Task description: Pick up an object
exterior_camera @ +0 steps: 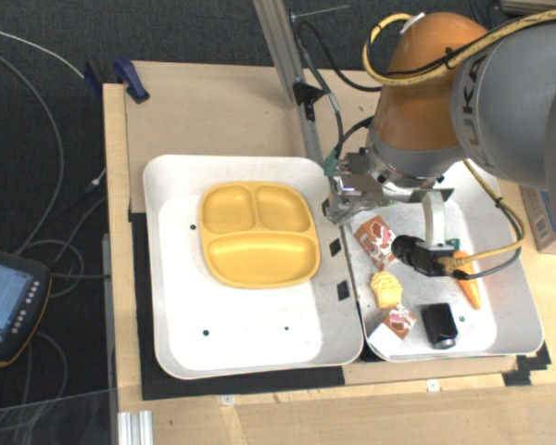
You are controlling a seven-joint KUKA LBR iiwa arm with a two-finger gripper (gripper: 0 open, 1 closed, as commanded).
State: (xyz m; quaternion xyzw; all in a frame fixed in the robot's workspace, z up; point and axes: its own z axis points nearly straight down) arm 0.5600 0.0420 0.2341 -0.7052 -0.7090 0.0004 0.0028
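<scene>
My gripper (345, 202) hangs under the grey and orange wrist, at the left edge of the right bin (510, 295), near the wall between the two bins. Just to its lower right lies a red and white packet (375, 240). Further toward the front are a small yellow toy (385, 288), a smaller red and white packet (398, 321) and a black block (438, 324). An orange carrot (470, 290) lies to the right of them. Nothing shows between the gripper and these objects.
The left bin (176, 323) holds a yellow divided plate (258, 233) in its upper middle. A slanted metal post (283, 44) rises behind the bins. The arm covers the back of the right bin.
</scene>
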